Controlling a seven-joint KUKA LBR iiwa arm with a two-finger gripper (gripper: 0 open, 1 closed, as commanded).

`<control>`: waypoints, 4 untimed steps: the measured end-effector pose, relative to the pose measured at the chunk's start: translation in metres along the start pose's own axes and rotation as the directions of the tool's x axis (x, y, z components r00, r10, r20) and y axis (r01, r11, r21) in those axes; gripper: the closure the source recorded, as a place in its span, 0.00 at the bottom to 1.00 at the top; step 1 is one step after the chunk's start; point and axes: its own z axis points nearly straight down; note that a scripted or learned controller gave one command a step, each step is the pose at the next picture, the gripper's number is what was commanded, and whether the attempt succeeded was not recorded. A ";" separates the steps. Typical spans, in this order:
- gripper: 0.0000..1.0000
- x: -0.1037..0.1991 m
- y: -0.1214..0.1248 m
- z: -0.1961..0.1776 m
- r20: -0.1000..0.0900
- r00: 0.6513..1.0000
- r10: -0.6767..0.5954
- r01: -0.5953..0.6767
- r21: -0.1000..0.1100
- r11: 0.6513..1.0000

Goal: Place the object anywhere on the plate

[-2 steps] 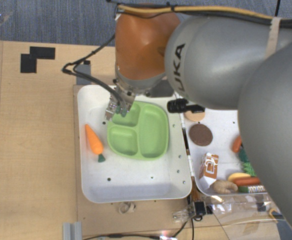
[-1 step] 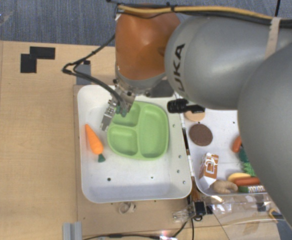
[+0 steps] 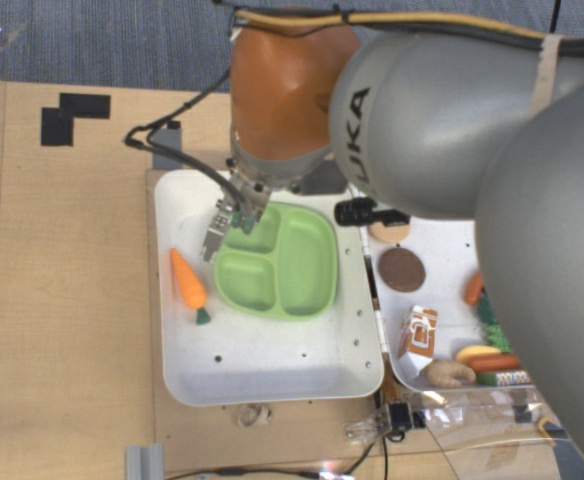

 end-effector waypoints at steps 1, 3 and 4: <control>0.00 0.000 0.000 0.000 0.000 1.000 0.000 0.000 0.000 1.000; 0.00 0.000 0.000 0.000 0.000 1.000 0.000 0.000 0.000 1.000; 0.00 0.000 0.000 0.000 0.000 1.000 0.000 0.000 0.000 1.000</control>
